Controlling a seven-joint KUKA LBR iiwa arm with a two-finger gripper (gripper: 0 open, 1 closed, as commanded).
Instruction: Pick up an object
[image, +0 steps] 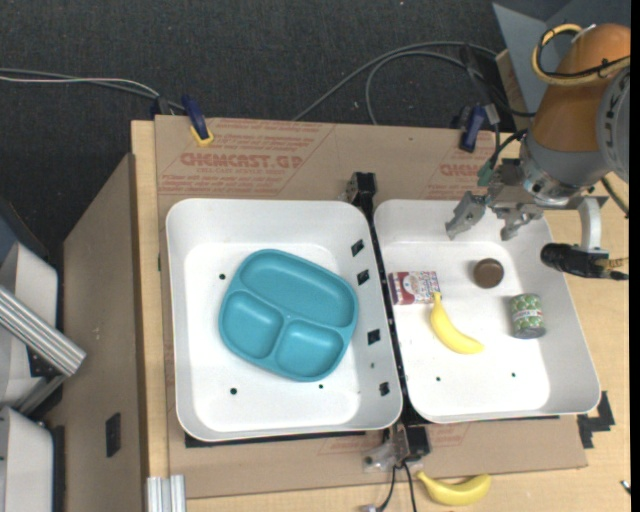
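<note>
Your pincer (493, 216), fingers spread and holding nothing, hangs above the brown disc (488, 272) — descend off-centre and one fingertip may knock it aside.

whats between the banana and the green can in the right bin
Nothing lies there. In the camera view, the stretch of right bin floor between the banana and the green can is bare white; the brown disc sits farther back.
</note>
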